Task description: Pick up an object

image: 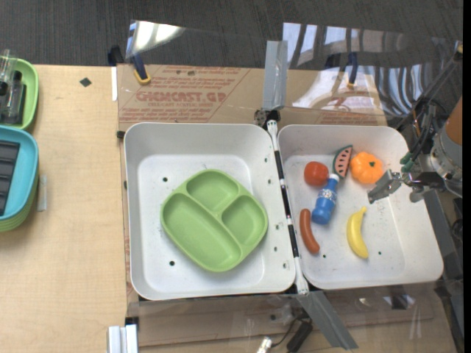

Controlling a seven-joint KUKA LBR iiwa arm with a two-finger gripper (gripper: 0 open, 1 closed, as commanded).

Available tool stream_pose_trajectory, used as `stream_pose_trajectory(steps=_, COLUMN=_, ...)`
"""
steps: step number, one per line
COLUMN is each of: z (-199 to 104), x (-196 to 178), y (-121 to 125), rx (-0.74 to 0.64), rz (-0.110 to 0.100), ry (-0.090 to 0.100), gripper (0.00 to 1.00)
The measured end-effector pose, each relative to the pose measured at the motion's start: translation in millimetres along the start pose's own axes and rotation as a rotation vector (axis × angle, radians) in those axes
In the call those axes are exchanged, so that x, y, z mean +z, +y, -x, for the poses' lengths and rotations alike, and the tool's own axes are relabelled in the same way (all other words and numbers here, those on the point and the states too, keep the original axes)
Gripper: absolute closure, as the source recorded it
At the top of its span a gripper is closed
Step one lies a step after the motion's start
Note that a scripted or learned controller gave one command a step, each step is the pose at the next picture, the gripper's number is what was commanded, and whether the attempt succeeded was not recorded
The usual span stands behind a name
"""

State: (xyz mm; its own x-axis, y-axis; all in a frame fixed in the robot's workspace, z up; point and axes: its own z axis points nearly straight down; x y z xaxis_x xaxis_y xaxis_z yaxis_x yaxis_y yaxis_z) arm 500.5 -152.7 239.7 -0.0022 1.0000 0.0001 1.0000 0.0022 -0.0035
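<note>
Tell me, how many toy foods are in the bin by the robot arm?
5. The tomato, watermelon slice and orange sit along the far side of the right bin; the sausage and banana lie nearer the front. None seem hidden.

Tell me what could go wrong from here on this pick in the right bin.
The orange, watermelon slice, tomato and blue bottle sit bunched together, so closing on one may nudge or catch its neighbour. The gripper hangs near the bin's right wall, between orange and banana; a straight descent might grasp nothing.
</note>
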Motion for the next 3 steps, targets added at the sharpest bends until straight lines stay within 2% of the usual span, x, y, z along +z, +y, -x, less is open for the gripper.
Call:
stream_pose_trajectory(steps=1, z=-6, x=149, y=-8, rx=-0.171, rz=0.002, ry=0.001, gripper=0.00)
stream_pose_trajectory(steps=2, z=-5, x=140, y=-8, rx=-0.164, rz=0.002, ry=0.001, gripper=1.00)
stream_pose_trajectory(steps=3, z=-101, x=28, y=29, rx=-0.196, rz=0.002, ry=-0.001, gripper=1.00)
